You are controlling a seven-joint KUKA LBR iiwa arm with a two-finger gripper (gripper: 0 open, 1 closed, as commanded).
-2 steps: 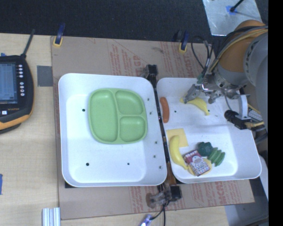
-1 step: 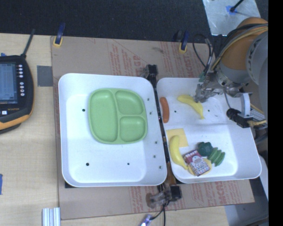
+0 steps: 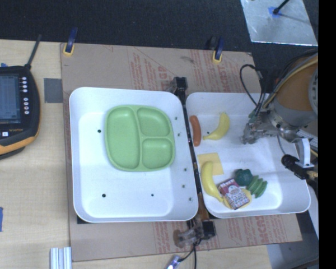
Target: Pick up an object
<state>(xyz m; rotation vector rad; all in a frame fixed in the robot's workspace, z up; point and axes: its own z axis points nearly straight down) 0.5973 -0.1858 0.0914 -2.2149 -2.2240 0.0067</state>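
**Arm reaching over the right bin, claw low near its upper right part**

The grey arm [image 3: 299,102], with its orange band visible above the wrist, enters from the right edge of the view and bends down over the right bin [image 3: 294,206]. Its claw [image 3: 252,132] sits over the bin's white floor near the upper right part; whether the claw is spread or pressed together cannot be told from this slanted view, and nothing can be seen between its tips. Black cables loop above the wrist.

Just to the left of the claw lies a small banana [image 3: 219,126], apart from it. Farther left, against the bin's left wall, lies a red-orange sausage [image 3: 195,129]. Below and to the left of the claw are a yellow square block [image 3: 208,157] and a second, larger banana [image 3: 209,181]. Below the claw, toward the bin's near edge, lie a red and white packet [image 3: 234,194] and dark green toy vegetables [image 3: 251,182], the packet touching the larger banana's lower end.

Well to the left of the claw, the left bin [image 3: 89,195] holds a light green divided plate [image 3: 139,137] with three compartments. Both bins rest on a cardboard sheet [image 3: 129,66] on the counter [image 3: 28,206]. Far left of the claw, a control pendant [image 3: 8,111] with a screen lies on the counter.
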